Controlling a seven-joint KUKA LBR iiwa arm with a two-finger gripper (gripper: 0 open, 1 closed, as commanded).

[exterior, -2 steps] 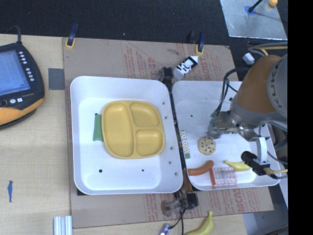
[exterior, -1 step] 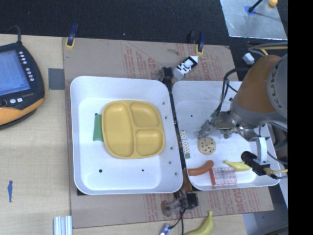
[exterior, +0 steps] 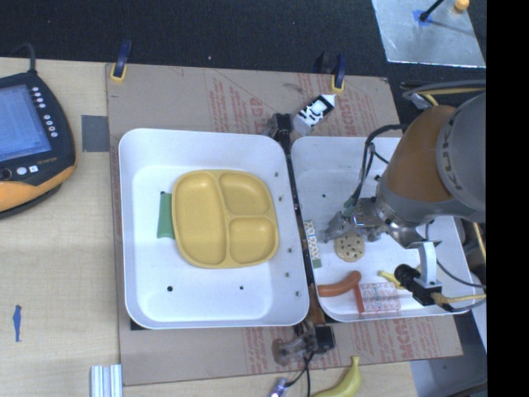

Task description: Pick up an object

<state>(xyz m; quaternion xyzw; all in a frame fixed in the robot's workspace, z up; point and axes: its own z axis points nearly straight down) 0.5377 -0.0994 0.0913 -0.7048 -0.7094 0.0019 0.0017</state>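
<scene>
white bins, two, one yellow tray (exterior: 225, 218), one cookie (exterior: 350, 246), one hot dog (exterior: 340, 284), jaws (exterior: 345, 226) state unclear

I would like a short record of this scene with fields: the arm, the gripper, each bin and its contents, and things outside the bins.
arm: grey with orange band, reaching over the right bin
gripper: low over the right bin, just above the cookie
left bin: holds a yellow divided plate lying on a green item
right bin: holds a cookie and a hot dog
outside bins: teach pendant at left, banana at the near edge
</scene>
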